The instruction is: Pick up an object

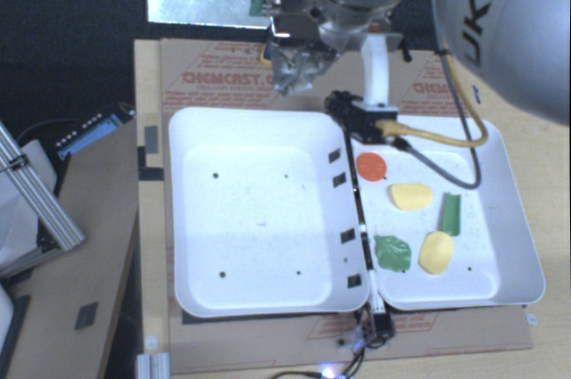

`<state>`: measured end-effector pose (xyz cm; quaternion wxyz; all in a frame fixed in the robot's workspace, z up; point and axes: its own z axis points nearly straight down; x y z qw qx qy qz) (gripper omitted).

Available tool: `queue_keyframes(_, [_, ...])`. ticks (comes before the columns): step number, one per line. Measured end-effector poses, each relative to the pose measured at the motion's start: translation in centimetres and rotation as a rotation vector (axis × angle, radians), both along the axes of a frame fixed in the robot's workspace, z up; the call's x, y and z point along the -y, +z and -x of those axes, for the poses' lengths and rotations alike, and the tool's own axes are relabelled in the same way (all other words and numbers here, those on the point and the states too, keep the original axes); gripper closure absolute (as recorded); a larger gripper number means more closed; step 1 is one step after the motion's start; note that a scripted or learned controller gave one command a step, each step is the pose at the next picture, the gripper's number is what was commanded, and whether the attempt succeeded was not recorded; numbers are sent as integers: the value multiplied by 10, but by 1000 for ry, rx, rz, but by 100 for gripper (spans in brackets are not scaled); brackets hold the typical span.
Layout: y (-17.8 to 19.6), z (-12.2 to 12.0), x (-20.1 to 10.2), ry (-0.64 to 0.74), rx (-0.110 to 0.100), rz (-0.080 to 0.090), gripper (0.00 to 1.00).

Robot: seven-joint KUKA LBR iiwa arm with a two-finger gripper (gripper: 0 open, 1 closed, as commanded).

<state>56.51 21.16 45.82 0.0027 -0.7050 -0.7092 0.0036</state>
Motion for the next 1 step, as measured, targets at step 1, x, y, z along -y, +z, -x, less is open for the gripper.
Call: queue_keyframes(1, [3,15,-24,0,10,-3,100])
